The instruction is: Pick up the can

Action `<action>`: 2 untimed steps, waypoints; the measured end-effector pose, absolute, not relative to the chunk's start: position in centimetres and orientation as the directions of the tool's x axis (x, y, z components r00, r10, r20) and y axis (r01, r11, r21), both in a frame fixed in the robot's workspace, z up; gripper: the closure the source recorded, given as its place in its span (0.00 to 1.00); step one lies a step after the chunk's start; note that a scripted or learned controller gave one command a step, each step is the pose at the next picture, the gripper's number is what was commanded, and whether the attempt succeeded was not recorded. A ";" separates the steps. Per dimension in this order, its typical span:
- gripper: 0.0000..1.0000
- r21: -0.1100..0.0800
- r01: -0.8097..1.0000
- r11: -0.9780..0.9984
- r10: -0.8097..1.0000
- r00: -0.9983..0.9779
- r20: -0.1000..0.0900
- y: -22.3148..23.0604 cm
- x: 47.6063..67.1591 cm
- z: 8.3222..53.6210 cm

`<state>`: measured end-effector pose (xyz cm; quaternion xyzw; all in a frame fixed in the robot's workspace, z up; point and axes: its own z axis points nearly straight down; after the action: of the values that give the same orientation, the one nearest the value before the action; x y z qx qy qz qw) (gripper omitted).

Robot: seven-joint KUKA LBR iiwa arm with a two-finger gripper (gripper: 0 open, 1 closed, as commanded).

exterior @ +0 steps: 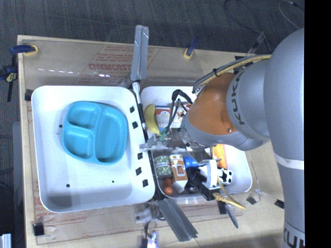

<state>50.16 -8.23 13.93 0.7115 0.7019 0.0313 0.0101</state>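
Reaching in from the right, the arm (269,102) bent over the right bin (243,182), its orange band above the bin's far half. The left bin (46,190) held a blue divided plate (95,132) with bare floor around it. The right bin was crowded, with a banana (150,119) at its far left. The gripper's state could not be determined. No can could be identified among the clutter.

Wooden bench (77,53), pale, printed red lettering; dark grey carpet floor (77,9) around it; blue clamp (23,49) at bench's left corner.
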 end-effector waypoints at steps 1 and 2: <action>0.00 0.061 0.998 0.005 1.000 -0.007 0.028 -8.2 50.2 13.9; 0.00 0.068 0.994 0.085 0.996 -0.087 0.020 -8.3 50.3 14.0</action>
<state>50.34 -8.31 13.97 0.6756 0.7365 0.0317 0.0155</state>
